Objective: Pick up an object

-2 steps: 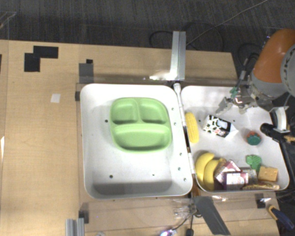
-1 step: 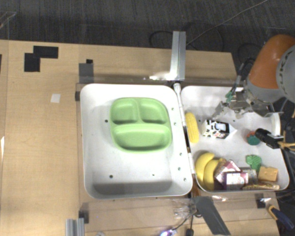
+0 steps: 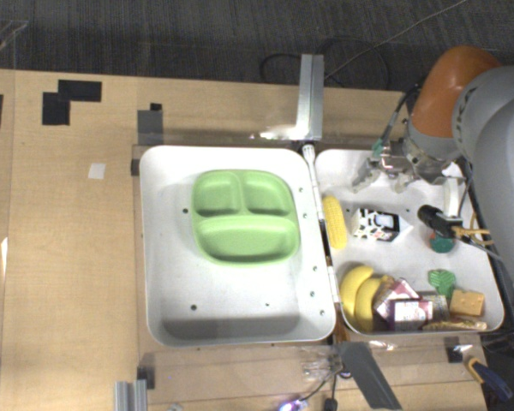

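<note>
Two white bins sat side by side on the wooden desk (image 3: 68, 229). The left bin (image 3: 167, 302) held a green plate (image 3: 242, 215) with three parts, lying flat near the middle. The grey arm (image 3: 497, 127) came in from the right of the frame. Its gripper (image 3: 382, 181) was over the top part of the right bin (image 3: 338, 165), with its two fingers spread apart and nothing between them. All the small things to pick up lay lower down in that bin. A yellow corn cob (image 3: 332, 220) lay along the bin's left wall. Just beside it was a black and white card (image 3: 377, 224), right below the gripper. Two bananas (image 3: 360, 291) lay in the bottom left corner, touching a pink packet (image 3: 404, 308). A tan block (image 3: 468, 302) sat in the bottom right corner, with a small green piece (image 3: 441, 277) just above it.
</note>
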Tool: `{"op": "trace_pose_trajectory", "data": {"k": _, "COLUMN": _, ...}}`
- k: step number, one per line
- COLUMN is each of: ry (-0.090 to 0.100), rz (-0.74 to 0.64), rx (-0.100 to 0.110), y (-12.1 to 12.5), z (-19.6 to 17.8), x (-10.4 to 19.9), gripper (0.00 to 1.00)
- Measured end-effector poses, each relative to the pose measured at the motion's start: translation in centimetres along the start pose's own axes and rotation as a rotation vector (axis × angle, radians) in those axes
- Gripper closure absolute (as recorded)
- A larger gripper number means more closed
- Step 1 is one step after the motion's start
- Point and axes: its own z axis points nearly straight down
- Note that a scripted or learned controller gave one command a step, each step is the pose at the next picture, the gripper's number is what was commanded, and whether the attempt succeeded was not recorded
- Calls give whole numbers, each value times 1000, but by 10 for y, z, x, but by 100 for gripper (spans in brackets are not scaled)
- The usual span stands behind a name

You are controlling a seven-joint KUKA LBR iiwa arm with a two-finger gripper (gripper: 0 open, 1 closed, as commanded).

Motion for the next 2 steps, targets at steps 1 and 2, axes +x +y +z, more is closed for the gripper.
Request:
{"op": "trace_pose_trajectory", "data": {"k": 1, "ry": 0, "rz": 1, "rx": -2, "y": -84, "z": -3, "x": -3, "gripper": 0}}
{"op": "trace_pose_trajectory", "data": {"k": 2, "ry": -3, "rz": -35, "rx": -10, "y": -104, "z": -4, "x": 14, "gripper": 0}}
